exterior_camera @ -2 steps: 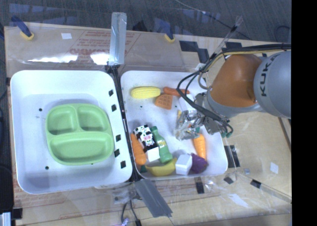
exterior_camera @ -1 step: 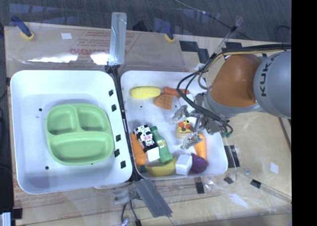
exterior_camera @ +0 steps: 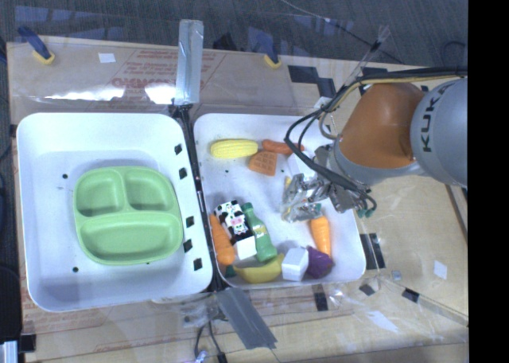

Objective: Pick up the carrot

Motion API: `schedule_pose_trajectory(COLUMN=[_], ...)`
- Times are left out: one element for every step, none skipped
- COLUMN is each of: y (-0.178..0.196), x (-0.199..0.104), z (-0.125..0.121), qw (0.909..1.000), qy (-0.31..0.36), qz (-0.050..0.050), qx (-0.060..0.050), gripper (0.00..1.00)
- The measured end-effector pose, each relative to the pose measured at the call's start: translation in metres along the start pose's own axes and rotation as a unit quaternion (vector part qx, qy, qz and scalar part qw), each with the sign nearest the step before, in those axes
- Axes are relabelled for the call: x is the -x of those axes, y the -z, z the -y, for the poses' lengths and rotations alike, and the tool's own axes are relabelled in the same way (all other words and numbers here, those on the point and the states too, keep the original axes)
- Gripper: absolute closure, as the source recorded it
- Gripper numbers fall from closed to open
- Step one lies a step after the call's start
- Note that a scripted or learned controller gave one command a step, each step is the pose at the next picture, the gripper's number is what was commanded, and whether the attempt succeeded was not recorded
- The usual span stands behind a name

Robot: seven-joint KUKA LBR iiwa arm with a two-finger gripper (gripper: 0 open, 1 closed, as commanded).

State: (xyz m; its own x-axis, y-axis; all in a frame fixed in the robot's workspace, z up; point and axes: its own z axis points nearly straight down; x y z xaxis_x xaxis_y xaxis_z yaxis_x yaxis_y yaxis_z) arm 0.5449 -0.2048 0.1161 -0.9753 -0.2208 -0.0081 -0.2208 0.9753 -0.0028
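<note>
An orange carrot (exterior_camera: 320, 236) lies in the right bin (exterior_camera: 350, 230) near its right wall, pointing toward the front. My gripper (exterior_camera: 301, 198) hangs low over the bin floor just above and left of the carrot's upper end, close to it. Nothing shows held in the gripper. A second long orange piece (exterior_camera: 222, 240) lies along the bin's left wall.
The right bin also holds a yellow corn cob (exterior_camera: 233, 148), an orange-brown wedge (exterior_camera: 265, 164), a cow-patterned carton (exterior_camera: 232, 219), a green bottle (exterior_camera: 260, 238), a banana (exterior_camera: 258, 272), a white block (exterior_camera: 294, 263) and a purple eggplant (exterior_camera: 320, 262). A green divided plate (exterior_camera: 126, 214) sits in the left bin.
</note>
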Motion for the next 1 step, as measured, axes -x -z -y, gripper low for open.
schedule_pose_trajectory(y=[0.0417], x=[-0.0321], z=[-0.0022], qw=[0.9995], qy=[-0.032], qz=[-0.003], qx=[0.001], gripper=[1.00])
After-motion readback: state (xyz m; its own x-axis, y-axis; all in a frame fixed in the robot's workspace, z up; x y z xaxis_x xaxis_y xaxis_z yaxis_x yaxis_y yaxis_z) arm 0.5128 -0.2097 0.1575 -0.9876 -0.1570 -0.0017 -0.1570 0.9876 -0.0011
